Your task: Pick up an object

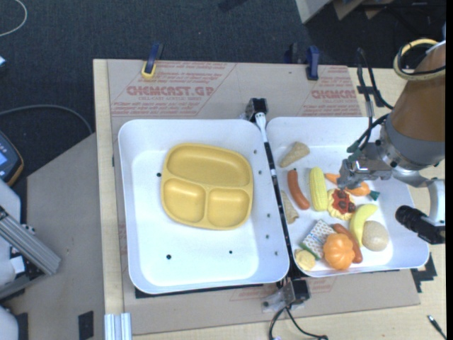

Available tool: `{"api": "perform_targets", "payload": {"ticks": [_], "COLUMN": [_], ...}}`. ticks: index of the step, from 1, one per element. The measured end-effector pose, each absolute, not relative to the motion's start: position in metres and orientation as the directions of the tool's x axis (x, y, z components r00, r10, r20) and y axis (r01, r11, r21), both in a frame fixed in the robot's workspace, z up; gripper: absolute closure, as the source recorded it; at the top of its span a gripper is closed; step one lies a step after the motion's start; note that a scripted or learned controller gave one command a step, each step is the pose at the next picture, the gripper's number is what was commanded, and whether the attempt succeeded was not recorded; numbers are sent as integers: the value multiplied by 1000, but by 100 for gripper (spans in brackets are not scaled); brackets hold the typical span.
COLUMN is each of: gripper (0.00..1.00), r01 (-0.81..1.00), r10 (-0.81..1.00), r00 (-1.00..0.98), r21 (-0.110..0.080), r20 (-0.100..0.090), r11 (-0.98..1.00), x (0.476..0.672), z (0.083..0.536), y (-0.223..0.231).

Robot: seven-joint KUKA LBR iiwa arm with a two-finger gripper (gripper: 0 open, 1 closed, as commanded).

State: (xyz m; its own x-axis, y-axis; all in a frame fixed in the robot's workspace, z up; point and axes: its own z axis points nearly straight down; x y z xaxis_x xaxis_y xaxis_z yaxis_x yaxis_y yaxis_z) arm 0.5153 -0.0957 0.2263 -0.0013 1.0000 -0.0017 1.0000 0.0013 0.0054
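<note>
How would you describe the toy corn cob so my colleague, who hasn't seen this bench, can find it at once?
Look in the right-hand shallow white bin, the one crowded with toy food beside the bin holding the yellow divided plate. Near its middle lies the yellow toy corn cob, lengthwise beside a red-orange toy sausage. Its bumpy kernel surface and paler yellow set it apart from the smooth sausage.
</note>
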Motion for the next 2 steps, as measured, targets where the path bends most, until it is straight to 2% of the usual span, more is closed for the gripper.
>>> {"api": "perform_targets", "payload": {"ticks": [1, 2], "gripper": [100, 100], "r01": [1000, 1000], "r10": [1000, 1000], "r00": [-6, -6], "r21": [2, 4], "r20": [1, 1], "r11": [6, 6], "x": [536, 556], "z": [215, 229], "y": [-48, -1]}}
